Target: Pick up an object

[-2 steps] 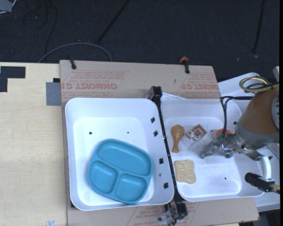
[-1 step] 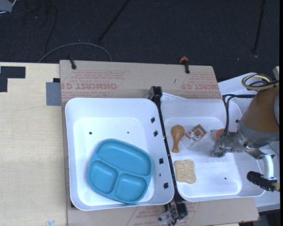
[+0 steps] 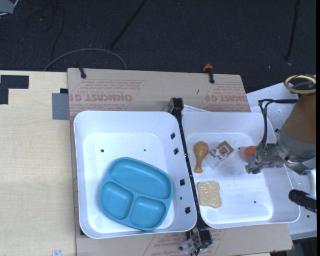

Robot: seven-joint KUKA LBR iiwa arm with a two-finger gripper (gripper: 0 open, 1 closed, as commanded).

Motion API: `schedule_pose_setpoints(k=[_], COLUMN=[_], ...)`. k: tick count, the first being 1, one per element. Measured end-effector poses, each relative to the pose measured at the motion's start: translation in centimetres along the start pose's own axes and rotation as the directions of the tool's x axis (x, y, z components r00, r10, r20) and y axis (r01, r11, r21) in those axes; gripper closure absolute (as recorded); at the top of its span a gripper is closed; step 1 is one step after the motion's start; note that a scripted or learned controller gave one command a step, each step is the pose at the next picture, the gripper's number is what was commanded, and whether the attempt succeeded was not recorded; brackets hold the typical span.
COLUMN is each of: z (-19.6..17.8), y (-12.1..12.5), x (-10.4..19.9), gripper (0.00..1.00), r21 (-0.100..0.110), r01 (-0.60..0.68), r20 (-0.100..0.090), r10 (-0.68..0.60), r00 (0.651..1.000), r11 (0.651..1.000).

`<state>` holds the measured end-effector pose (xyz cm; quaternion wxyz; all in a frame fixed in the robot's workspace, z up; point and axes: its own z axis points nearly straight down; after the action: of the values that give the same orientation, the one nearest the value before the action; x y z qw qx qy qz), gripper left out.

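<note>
Orange object [image 3: 249, 151] — just beside gripper [image 3: 254, 166].

Red print reading "GMCM237" is showing upside down, repeated twice, along the back strip of the cardboard sheet [image 3: 149, 92] lying under the bins; remaining letters are staying illegible.

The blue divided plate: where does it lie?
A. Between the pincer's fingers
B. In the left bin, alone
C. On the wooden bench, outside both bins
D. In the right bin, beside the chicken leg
B. The blue divided plate rests on the floor of the left bin, while the chicken leg, the beige flat piece and the small patterned block lie in the right bin.
</note>
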<state>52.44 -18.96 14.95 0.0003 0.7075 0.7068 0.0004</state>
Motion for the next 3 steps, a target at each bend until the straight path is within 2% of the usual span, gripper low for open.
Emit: schedule_pose_setpoints(k=[1, 2, 3], z=[-5.9, -11.7, -11.7], y=[-0.5, -0.1, 1.4], x=[0.6, -0.3, 5.2], gripper=[1.00, 1.00, 1.00], r21=[-0.002, -0.002, 0.002], r01=[0.002, 0.002, 0.006], r20=[0.001, 0.002, -0.001], r10=[-0.002, -0.002, -0.006], r00=[1.000, 1.000, 1.000], r11=[1.000, 1.000, 1.000])
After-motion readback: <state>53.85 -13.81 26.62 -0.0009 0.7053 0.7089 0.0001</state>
